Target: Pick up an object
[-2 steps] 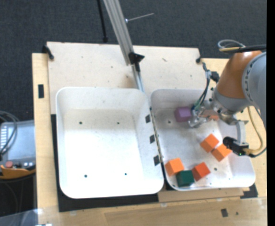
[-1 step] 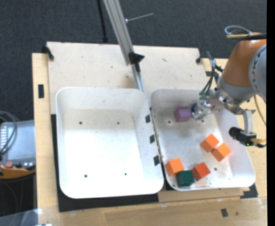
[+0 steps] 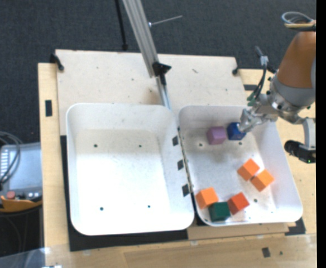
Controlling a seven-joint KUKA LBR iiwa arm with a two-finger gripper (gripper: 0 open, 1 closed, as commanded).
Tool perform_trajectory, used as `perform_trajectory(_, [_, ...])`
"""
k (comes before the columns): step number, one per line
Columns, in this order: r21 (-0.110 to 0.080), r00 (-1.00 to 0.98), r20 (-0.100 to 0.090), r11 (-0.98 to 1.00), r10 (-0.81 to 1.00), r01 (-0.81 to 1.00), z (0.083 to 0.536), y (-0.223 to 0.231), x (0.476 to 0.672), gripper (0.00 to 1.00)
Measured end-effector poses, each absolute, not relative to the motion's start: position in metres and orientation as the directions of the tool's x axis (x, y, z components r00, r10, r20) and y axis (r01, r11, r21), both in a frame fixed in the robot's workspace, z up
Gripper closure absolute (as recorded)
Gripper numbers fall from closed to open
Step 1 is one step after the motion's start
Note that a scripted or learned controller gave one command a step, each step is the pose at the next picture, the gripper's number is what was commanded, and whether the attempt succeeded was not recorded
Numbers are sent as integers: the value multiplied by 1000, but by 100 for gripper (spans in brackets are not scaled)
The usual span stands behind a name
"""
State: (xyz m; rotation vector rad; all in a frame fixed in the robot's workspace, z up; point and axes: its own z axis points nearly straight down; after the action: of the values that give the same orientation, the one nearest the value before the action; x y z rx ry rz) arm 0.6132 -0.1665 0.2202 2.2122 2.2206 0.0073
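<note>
One blue cube is sitting in the right bin, touching the purple cube. The gripper is hovering at its right edge; whether it is open or closed, you cannot tell. Centre over the blue cube, clear of the purple one, before closing.

We see six small blocks in the right-hand white bin. A blue block sits near the bin's upper edge, just beside a purple block on its left. Lower right of them, two orange blocks touch corner to corner. Along the bin's bottom edge lie an orange block, a dark green block and a red-orange block, close together
</note>
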Motion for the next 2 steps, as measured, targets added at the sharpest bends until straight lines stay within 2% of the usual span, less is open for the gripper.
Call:
perform_trajectory(1, [7, -5, -1, 5, 1000, 1000, 265, -166, 617, 100])
perform_trajectory(2, [-1, -5, 0, 5, 1000, 1000, 254, -114, 595, 100])
